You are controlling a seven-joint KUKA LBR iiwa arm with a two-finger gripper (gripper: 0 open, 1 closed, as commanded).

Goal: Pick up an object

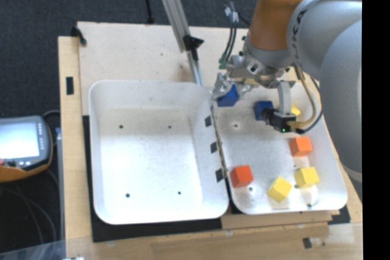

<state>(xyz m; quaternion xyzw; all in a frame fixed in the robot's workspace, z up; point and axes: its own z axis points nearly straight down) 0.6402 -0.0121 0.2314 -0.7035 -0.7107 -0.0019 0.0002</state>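
Note:
My gripper (226,89) hangs over the far left corner of the right bin (334,189), close to the wall between the two bins. A small blue cube (228,97) sits between its fingers, and they are shut on it. A second blue cube (263,109) lies just to the right on the bin floor. Also in that bin are two orange cubes (242,175) (300,146) and yellow cubes (280,189) (306,176), with another yellow piece (295,111) partly hidden behind the wrist cabling.
The left bin (100,131) stands beside the right one. A slanted metal post (173,6) with a black clamp rises behind the bins. The grey arm with its orange band (274,15) covers the far right. A small screen device (21,143) sits off the bench at left.

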